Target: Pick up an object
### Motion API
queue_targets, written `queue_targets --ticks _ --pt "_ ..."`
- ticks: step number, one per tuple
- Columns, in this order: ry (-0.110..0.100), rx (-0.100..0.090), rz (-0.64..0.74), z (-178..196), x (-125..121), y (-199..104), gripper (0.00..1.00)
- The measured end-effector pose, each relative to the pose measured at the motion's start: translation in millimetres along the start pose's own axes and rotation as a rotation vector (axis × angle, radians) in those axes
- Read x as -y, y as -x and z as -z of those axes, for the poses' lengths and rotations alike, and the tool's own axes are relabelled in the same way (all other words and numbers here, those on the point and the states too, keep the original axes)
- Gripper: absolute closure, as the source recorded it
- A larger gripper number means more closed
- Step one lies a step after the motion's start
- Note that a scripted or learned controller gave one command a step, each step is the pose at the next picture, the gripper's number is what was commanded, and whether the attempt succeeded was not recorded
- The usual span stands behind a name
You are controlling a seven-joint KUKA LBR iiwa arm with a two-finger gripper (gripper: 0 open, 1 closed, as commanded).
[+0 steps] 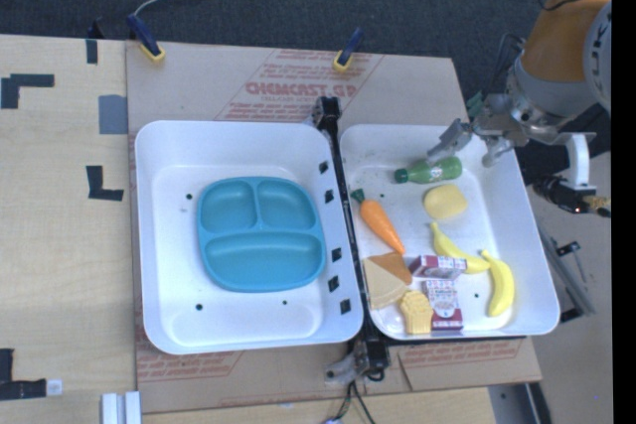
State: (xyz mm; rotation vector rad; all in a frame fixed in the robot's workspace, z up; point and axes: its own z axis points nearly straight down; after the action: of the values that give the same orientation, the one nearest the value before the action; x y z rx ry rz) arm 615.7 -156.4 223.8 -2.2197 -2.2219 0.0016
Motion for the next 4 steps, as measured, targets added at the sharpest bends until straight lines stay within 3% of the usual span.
queue_targets --ticks 1,2,3,4 --pt "-0.002 -0.001 0.001 -72.5 -24.7 -42.7 0.00" --pt "-0.001 0.000 0.000 -77.5 14.0 -61.5 0.00" --pt "-0.001 0.000 0.000 -132.9 20.1 -59.9 0.00" --pt "-0.002 -0.001 0.000 -123.5 20.1 -60.3 1.00"
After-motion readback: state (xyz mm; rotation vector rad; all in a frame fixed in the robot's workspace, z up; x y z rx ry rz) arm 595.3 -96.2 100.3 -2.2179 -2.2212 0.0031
